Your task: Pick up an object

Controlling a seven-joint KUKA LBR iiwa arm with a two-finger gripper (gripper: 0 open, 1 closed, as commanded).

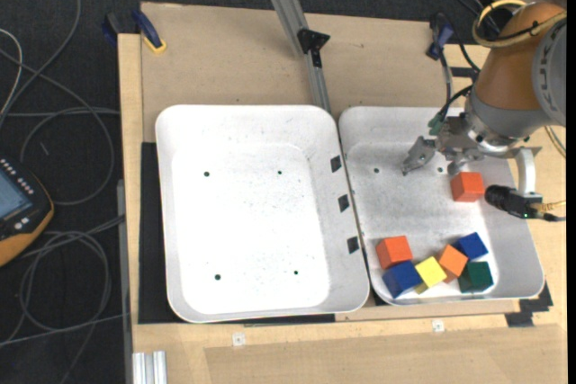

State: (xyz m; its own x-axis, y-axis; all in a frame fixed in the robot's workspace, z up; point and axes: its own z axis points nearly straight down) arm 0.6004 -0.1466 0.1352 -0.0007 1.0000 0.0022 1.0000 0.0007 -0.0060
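Looks like the approach step, nothing grabbed yet as far as can be judged. Claw (436, 155) hanging low over the far part of the right bin (360, 139), fingers spread apart with one grey finger (416, 157) jutting left and nothing between them. Closest candidate is a lone orange block (467, 186) sitting just to the near-right of the claw, apart from the rest. Further toward the near edge of the same bin, a tight cluster: another orange cube (393, 250), blue cube (402, 278), yellow cube (430, 271), a smaller orange one (453, 261), a second blue (471, 245) and a green (476, 276), mostly touching each other. Left bin (180, 139) just bare white. Next move probably calls for shifting right and nearer to centre over that lone block, then dropping straight down and closing. Way easier than digging into the packed pile, honestly.
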